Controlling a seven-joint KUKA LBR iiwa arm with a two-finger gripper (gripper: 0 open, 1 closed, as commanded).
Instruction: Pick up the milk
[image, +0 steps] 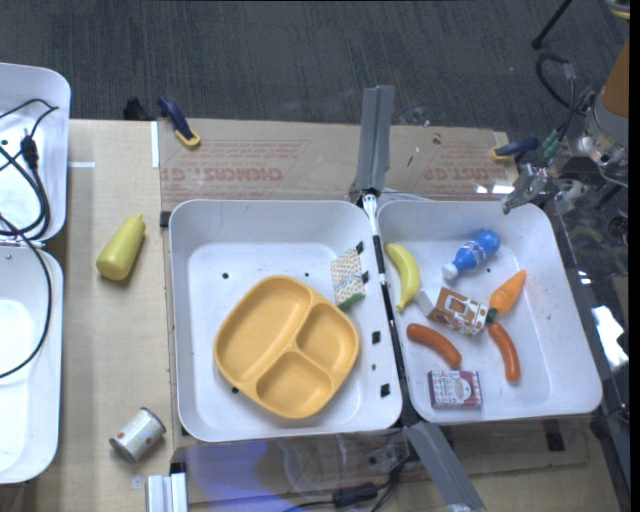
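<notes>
Milk (459, 311), seemingly small brown-and-white carton, lying tilted, right bin (573, 300).

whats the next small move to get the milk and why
Probably swing the gripper in over the right bin toward the milk carton. The gripper hangs at the bin's far right corner, well apart from the carton, which lies on its side between banana and carrot.
</notes>
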